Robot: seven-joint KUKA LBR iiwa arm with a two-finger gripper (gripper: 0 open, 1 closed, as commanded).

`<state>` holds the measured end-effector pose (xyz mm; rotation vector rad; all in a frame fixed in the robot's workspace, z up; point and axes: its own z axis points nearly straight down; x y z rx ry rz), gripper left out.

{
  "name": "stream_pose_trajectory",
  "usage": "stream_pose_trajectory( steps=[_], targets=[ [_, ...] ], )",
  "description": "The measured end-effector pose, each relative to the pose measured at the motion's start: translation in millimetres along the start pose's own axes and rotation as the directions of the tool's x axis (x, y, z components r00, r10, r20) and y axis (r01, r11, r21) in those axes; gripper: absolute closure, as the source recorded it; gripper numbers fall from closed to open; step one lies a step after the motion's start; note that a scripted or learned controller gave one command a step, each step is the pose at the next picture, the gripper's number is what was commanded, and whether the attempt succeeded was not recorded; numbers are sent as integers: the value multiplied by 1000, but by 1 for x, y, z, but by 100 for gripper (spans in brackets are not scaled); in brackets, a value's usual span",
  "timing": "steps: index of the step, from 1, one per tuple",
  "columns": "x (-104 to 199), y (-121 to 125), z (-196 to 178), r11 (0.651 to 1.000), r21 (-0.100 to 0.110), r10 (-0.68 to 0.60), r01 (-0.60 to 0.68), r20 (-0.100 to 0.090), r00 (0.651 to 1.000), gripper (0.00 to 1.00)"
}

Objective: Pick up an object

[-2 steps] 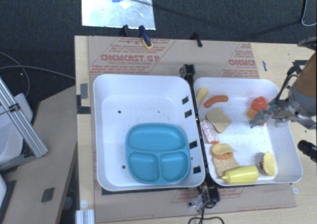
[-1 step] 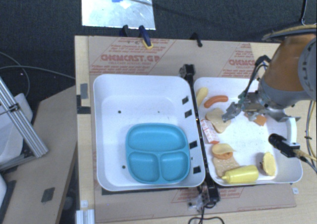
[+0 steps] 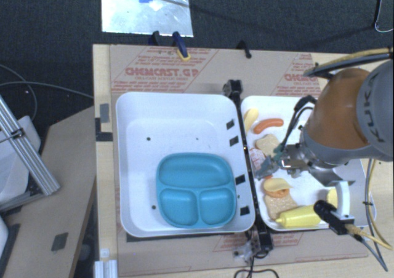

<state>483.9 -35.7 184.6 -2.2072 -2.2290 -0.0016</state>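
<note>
Hovering my fingers (image 3: 271, 163) low over the toy food in the right bin (image 3: 289, 103), grip state unclear; next, I'd judge, closing on one piece.

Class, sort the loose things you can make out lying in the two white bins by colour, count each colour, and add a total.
Blue: 1, the divided tray
Yellow: 2, the banana piece and the bottle
Orange-red: 1, the sausage
Tan: 2, the bread slice and the cracker
Total: 6; others beneath the arm are hidden.
</note>
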Motion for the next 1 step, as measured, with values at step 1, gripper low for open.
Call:
stream_pose_trajectory(
  steps=[1],
  targets=[
    [-5, 4, -11, 1000, -7, 4, -4, 3, 1000, 100]
  ],
)
